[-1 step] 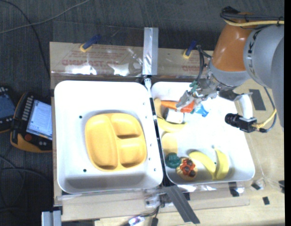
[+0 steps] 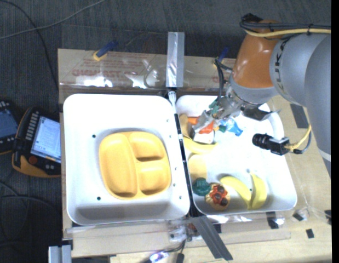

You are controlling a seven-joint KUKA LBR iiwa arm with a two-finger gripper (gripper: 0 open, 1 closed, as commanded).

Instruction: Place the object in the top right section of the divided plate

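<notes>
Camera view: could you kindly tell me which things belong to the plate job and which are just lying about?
Job:
- divided plate, in the left bin
- hand, over small coloured pieces in the right bin; its target is unclear

Lying about:
- banana
- teal toy
- handheld screen beside the bench

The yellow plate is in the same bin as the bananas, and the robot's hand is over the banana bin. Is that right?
Not quite. The camera view shows the yellow plate in the left bin, while the bananas lie in the right bin. The rest is right: the gripper is over the right bin, the one with the bananas.
</notes>
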